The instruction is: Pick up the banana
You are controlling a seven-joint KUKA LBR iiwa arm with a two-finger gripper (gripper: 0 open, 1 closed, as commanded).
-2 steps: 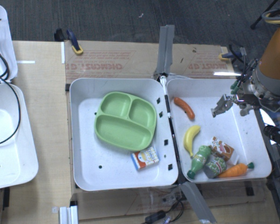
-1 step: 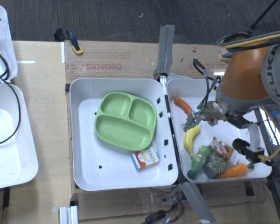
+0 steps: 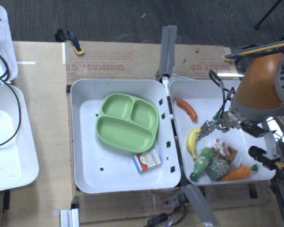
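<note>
The yellow banana (image 3: 192, 142) lies curved on the floor of the right bin (image 3: 204, 92), near its left wall. My gripper (image 3: 204, 129) hangs just to the right of the banana's upper end, tilted toward it. It is open, and nothing shows between its fingers (image 3: 200, 134). The grey arm with its orange band (image 3: 258, 86) reaches in from the right, over the bin's back right part.
In the right bin, a red sausage (image 3: 186, 109) lies behind the banana. A green bottle (image 3: 201, 163), a can (image 3: 218, 168), a brown packet (image 3: 226, 151) and a carrot (image 3: 236, 173) crowd the front. The left bin (image 3: 85, 164) holds a green divided plate (image 3: 128, 122) and a small carton (image 3: 147, 160).
</note>
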